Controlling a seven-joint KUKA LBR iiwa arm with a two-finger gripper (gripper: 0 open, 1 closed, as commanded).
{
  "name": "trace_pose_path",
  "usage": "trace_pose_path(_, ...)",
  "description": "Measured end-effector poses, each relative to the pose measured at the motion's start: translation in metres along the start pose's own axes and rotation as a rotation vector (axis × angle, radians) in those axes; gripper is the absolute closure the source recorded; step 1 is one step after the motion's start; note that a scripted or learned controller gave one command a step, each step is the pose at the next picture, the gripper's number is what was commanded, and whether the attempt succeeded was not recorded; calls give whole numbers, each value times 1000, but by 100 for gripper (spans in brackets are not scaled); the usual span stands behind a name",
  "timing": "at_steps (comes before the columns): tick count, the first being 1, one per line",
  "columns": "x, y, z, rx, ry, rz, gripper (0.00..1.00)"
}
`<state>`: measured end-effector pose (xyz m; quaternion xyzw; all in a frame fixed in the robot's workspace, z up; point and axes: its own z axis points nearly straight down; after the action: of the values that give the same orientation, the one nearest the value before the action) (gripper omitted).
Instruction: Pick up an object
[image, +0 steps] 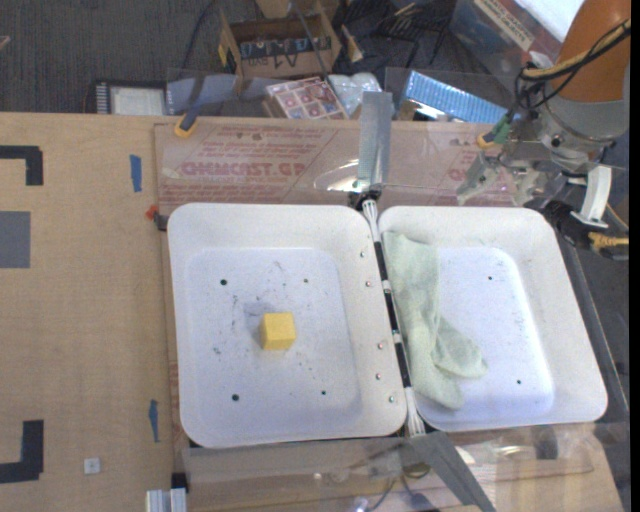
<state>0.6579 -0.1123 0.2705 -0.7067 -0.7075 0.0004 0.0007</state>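
Since the hand (520, 165) hangs beyond the right bin's (570, 330) far rim, finger state unreadable, approach stage; next: descend on pale cloth (425, 315) or yellow block (279, 331).

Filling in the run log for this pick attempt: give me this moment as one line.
stage: pre-grasp | tool: above right bin's far edge, nothing seen held | yellow block: left bin | pale cloth: right bin

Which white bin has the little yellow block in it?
The left bin holds the yellow block. The right bin holds a pale green cloth instead.
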Motion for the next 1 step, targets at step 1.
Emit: trace_pose_path(1,-23,-66,128,-3,-2,-394,0)
